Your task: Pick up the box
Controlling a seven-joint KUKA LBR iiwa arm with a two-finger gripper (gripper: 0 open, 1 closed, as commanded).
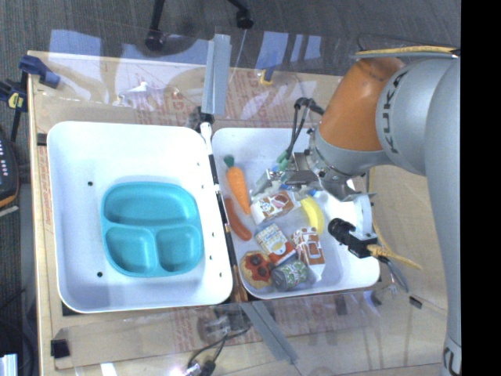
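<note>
My arm [419, 108]: grey casing, orange band [356, 108] above wrist, dark lettering on the shell, thin black cables [297, 128] off the wrist.

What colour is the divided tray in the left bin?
The tray is light blue, turquoise-like, against the white bin. It shows best in the camera view.

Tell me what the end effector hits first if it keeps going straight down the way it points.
Probably the small white-and-brown printed box just below the end effector; depth is unclear, and the yellow banana-shaped toy lies close beside.
</note>
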